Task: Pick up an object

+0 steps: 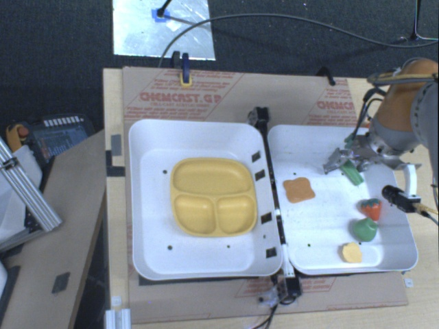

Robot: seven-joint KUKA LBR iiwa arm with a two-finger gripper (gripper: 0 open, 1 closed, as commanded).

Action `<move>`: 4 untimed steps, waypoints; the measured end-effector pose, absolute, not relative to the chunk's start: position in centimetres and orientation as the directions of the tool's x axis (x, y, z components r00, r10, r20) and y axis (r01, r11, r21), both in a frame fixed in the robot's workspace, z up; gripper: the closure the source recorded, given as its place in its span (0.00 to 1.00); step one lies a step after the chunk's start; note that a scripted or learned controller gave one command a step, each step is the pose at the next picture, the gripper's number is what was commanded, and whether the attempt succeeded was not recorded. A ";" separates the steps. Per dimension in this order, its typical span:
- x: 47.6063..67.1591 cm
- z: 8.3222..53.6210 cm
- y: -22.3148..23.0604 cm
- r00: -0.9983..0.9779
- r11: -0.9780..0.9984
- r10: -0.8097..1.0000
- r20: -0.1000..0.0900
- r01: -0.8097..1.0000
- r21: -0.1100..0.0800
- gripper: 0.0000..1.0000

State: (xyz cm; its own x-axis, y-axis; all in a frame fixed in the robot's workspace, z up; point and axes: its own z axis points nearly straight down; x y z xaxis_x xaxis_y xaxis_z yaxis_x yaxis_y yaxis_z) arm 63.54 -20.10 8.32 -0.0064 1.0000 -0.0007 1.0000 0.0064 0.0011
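We see the gripper (341, 162) low in the right bin (309, 259) beside a green cylinder (352, 174); whether its fingers are spread we cannot tell, so we should centre over it before closing.

The arm (411, 108) ran off the right edge, upper links out of sight. The hand (341, 160) was a blur over a green piece (352, 175), partly covering it; too small to tell whether it touched. The clutter (27, 184) at left was cut off too.

Green obj (352, 175) tilted at gripper (341, 162), right bin (322, 266).
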 end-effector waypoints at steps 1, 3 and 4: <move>63.7 9.7 -20.1 -0.008 0.008 1.000 -0.002 1.000 0.006 1.00; 64.2 18.9 -20.5 -0.003 0.003 1.000 -0.002 1.000 0.006 1.00; 63.9 23.5 -20.5 -0.006 0.006 1.000 -0.002 1.000 0.007 1.00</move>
